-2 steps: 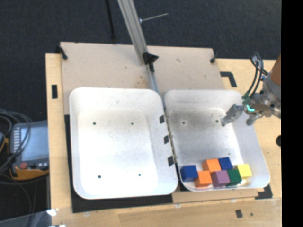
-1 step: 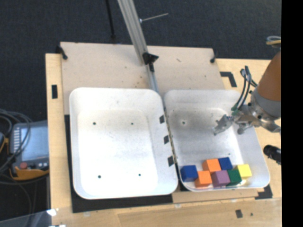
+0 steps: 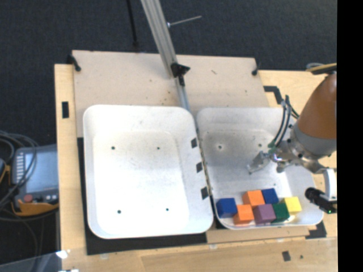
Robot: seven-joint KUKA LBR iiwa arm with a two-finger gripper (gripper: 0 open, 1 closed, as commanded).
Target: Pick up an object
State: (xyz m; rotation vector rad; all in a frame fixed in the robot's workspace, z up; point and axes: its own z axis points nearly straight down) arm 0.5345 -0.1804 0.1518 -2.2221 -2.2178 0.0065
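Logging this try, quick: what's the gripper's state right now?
Gripper: cannot be told; it hangs over the right bin, above the blocks, with nothing seen held.

Even, diffuse light falls from above, bright enough that the left bin [image 3: 142, 169] reads near pure white, its floor washed out with little texture beyond faint grey smudges. The right bin [image 3: 238, 129] beside it shows a darker grey smear across its floor. Shadows are soft and short: a thin dark line runs under the left bin's near edge, and a faint one lies below the pincer [image 3: 262, 161]. The tabletop [image 3: 164, 75] is evenly lit, without glare. The whole picture is slightly soft and grainy, and the coloured blocks [image 3: 262, 205] have blurred edges.
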